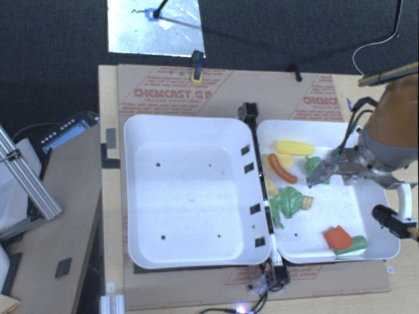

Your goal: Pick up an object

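1. Two white bins sit side by side on the bench. All the stuff is in the right bin point(366, 205); the left bin point(190, 188) is next to it, across the black divider.
2. The arm point(393, 120) comes in from the right, and its gripper point(319, 174) hangs over the upper middle of the right bin.
3. The gripper tip sits right at a small green object point(313, 163). The two overlap in the view, and I honestly can't tell if it's gripping it or just hovering on top.
4. Just left of the gripper there's a yellow corn cob point(294, 148) and below it a red sausage-looking thing point(282, 168), both close to the divider.
5. Down-left of the gripper is a green leafy piece point(287, 203) with a small tan bit point(306, 202) touching its right side.
6. Well apart from the gripper, near the bin's lower right corner, lies a red-orange block point(338, 238) with a green piece point(355, 244) against it.
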